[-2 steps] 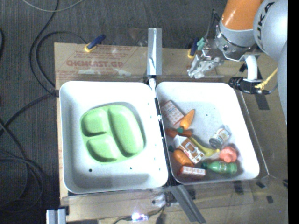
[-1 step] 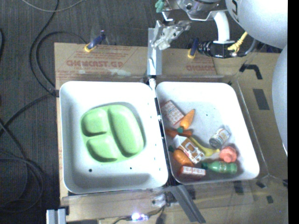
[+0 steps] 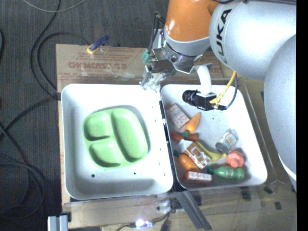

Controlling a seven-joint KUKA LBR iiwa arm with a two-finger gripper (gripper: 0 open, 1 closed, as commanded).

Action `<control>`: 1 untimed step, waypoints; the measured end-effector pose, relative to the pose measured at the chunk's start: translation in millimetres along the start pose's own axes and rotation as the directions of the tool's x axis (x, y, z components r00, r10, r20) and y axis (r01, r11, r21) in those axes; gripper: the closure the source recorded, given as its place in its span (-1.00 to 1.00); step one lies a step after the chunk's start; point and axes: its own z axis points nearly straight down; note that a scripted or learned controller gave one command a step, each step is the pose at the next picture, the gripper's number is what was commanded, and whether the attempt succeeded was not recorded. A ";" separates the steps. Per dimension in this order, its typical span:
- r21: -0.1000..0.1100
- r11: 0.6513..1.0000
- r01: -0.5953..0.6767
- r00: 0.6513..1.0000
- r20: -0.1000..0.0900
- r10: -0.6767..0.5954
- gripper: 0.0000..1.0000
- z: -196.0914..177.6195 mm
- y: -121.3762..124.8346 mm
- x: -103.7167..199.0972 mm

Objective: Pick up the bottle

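Lettering "KUKA" reads in black down the grey arm [image 3: 250, 28], just below its orange band. Cardboard sheet [image 3: 96, 64] under the bins carries faded red print, not legible. Small carton [image 3: 176, 115] in right bin [image 3: 252, 124] has a red-and-white label, text too small to read.

Bottle [image 3: 228, 173]: green, w/ red cap end, lying on its side near front edge of right bin, just beside a pink round item [image 3: 235, 159] and a yellow banana [image 3: 211, 154]. Tin can [image 3: 225, 141] lies tilted nearby; orange carrot [image 3: 192, 123] further back.

Gripper [image 3: 151, 78] hangs over the back rim where the two bins meet, well apart from bottle. Finger state: cannot tell, tips blurred against rim.

Left bin [image 3: 72, 109] holds a green divided tray [image 3: 115, 136], three compartments.
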 end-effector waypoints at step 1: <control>0.002 1.000 0.002 1.000 -0.001 -0.002 1.00 60.2 -56.2 78.3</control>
